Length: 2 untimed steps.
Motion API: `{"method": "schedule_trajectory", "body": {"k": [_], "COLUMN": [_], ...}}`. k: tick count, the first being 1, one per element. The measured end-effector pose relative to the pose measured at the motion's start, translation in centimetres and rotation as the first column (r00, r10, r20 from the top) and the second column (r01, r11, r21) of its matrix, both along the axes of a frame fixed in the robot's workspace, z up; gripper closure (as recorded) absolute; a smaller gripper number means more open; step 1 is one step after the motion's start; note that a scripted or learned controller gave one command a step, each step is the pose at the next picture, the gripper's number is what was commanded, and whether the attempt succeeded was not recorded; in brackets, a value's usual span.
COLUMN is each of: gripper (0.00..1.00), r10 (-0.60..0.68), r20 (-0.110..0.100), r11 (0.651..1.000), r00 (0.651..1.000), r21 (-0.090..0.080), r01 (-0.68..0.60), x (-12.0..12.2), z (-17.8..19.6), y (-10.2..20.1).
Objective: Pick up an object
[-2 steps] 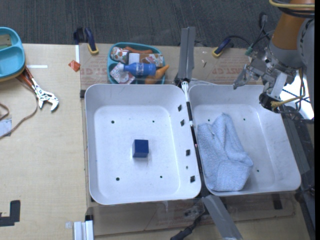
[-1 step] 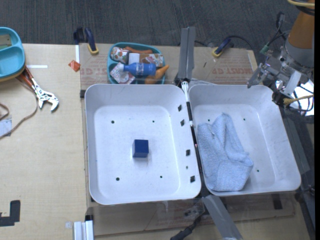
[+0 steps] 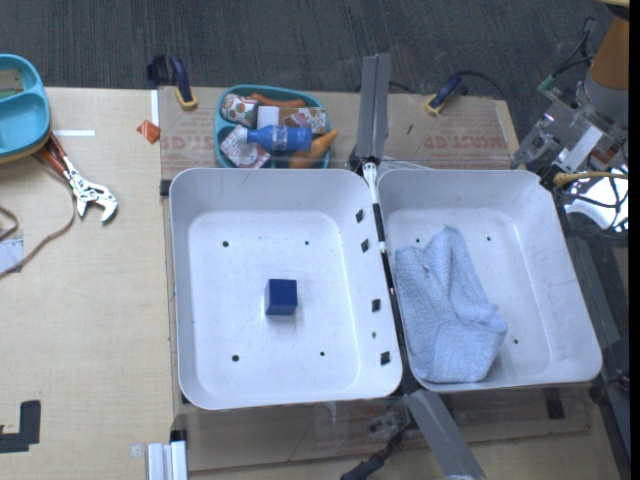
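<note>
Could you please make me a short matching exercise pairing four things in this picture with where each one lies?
Things:
1. blue cube
2. towel
3. wrench
4. teal bowl

Places:
A. on the bench, left of both bins
B. in the right bin
C. behind the left bin
D. in the left bin

Pairs: 1-D, 2-B, 3-A, 4-C
</note>
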<state>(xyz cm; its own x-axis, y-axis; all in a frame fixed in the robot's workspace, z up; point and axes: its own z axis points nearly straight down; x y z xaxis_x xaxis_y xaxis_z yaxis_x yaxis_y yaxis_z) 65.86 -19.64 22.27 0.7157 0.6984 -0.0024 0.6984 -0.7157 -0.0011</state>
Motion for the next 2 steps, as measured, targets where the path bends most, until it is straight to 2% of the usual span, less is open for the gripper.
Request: {"method": "schedule_trajectory", "body": {"k": [1, 2], "gripper": [0.00, 0.00], "r10": [-0.252, -0.538], "r20": [0.000, -0.002], "r11": [0.968, 0.843], "r00": [0.968, 0.843], "r21": [0.000, -0.001], "r01": [0.252, 0.538], "x": [-1.1, -1.1], "z": [3.6, 4.0], "y": [0.5, 4.0]}}
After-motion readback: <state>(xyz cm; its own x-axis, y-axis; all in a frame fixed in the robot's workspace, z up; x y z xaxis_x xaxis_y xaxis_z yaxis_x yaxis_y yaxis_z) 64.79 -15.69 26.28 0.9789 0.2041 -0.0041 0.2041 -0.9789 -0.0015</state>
